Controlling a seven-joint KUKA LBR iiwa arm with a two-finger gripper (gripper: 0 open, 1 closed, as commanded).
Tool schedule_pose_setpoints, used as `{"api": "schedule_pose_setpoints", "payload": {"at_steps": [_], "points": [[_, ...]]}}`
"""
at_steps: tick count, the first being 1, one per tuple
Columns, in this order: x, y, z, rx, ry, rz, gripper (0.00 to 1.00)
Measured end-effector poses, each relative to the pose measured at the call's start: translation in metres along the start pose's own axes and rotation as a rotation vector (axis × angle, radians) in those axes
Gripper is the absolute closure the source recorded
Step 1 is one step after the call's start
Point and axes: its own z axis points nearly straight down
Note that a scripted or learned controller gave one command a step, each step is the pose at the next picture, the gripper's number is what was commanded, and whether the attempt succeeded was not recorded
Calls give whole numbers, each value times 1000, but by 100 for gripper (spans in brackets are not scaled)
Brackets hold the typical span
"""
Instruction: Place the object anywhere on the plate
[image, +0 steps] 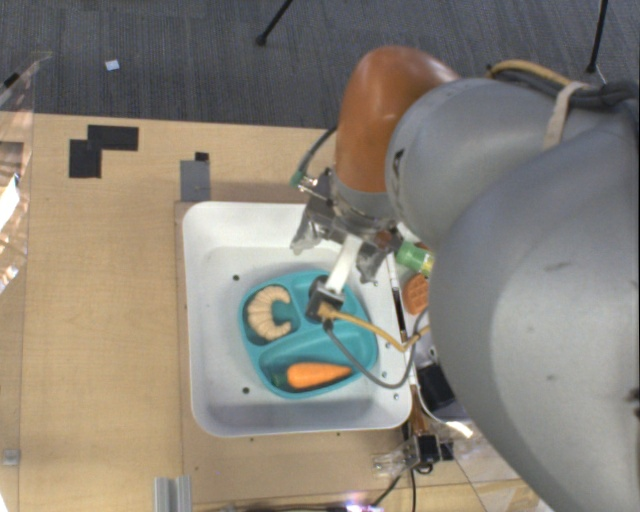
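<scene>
- Hovering over the upper right part of the plate (300, 350), the tool (340, 242) points down into the bin (215, 300). Judged from position alone, this station suits a release onto the plate or a lift off it.
- Tool state: cannot be told. The arm (520, 250) reaches in from the right and screens the tool from above. No item is seen in the tool.
- Bin contents: one teal plate, divided into compartments. It rests flat on the bin floor, right of centre and near the right wall. That placement keeps it within easy reach of the arm.
- Plate contents, upper left compartment: a croissant (268, 310), curled, with its open side toward the right.
- Plate contents, lower compartment: a carrot (318, 376), lying lengthwise along the compartment.
- Task object: the view does not show which item it is. Both the croissant and the carrot lie fully inside the plate rim, so for either one the placement looks complete.
- Retention: the raised dividers hold each item in its own compartment, so neither should roll.
- Past the right wall of the bin: a green item (414, 258) and an orange item (416, 293), both partly under the arm. Their identity is unclear.
- Surface (100, 330): pale wood. A grey block (195, 180) stands just beside the bin's upper left corner, and black patches (100, 148) lie further left.
</scene>
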Motion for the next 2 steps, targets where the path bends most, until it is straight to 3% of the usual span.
{"api": "schedule_pose_setpoints", "payload": {"at_steps": [1,2], "points": [[0,0,0,0,0,0,0],[-51,21,42,1,-3,-384,0]]}}
